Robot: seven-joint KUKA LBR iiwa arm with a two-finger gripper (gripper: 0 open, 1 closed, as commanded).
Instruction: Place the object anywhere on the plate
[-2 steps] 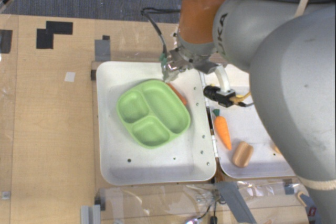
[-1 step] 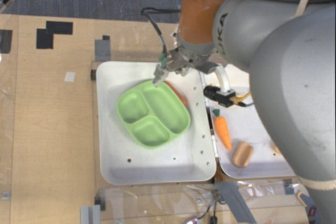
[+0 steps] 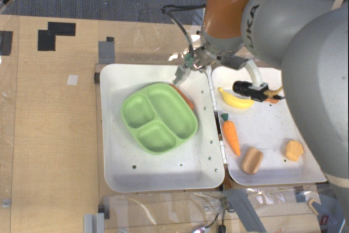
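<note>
The gripper (image 3: 182,72) is hanging over the upper right corner of the left bin (image 3: 117,166), just above the upper right rim of the green divided plate (image 3: 147,109), which is lying near the middle of that bin. A small red-orange object (image 3: 186,98) is showing as a sliver right at that rim, directly below the gripper. It is too hidden to tell whether it is resting on the plate, leaning against its edge, or being gripped, and how wide the gripper is standing cannot be told either. To do this step well, the arm is probably needing to carry the object a little further toward the lower left of the frame, so that it is sitting clearly over one of the three compartments rather than over the raised rim, and to lower it before letting go so that it is not rolling off. In the right bin (image 3: 272,128) a banana (image 3: 235,100), a carrot (image 3: 232,138), a brown cylinder (image 3: 252,160) and a yellow-orange piece (image 3: 294,150) are lying well apart from the plate. Nothing is blocking the plate itself; the raised rims where the two bins are meeting are running close beside the gripper.
</note>
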